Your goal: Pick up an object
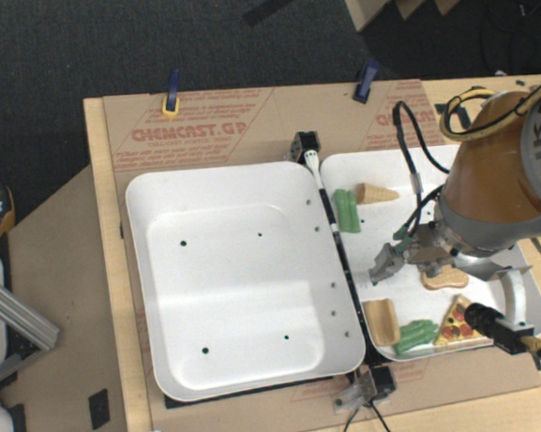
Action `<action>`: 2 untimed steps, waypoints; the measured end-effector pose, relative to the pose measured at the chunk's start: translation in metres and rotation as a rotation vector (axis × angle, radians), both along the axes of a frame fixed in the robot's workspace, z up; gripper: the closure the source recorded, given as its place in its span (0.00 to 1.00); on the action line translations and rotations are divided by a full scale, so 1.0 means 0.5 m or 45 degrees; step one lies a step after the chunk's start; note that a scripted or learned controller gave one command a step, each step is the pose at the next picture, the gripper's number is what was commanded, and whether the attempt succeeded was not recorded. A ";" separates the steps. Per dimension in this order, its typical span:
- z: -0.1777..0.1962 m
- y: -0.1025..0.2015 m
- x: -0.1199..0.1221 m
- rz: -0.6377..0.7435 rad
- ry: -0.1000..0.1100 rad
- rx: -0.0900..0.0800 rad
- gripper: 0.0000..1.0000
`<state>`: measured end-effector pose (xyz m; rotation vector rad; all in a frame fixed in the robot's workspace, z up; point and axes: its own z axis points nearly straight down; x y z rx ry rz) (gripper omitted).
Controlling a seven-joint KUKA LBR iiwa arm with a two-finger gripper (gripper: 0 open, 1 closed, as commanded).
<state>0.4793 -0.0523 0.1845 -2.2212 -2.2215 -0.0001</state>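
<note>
My gripper (388,264) hangs over the middle of the right bin (532,302), low above its floor, with nothing seen in it. A green block (347,211) lies against the bin's left wall, and a tan cone (377,193) lies just right of it at the back. A tan flat piece (443,281) sits right beside the gripper, partly under the wrist. Along the front lie a bread slice (381,321), a green vegetable piece (416,336) and a pizza slice (455,323).
The left bin (153,268) stands beside the right one, with a black divider strip (334,242) between them. Two blue clamps (171,95) hold the cardboard base at the back. The arm's body covers the right bin's far right part.
</note>
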 end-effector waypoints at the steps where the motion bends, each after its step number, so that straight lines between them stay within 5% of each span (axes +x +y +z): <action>1: 0.001 0.043 0.218 0.007 -0.013 -0.002 0.00; 2: 0.022 0.040 0.209 0.003 -0.005 -0.002 1.00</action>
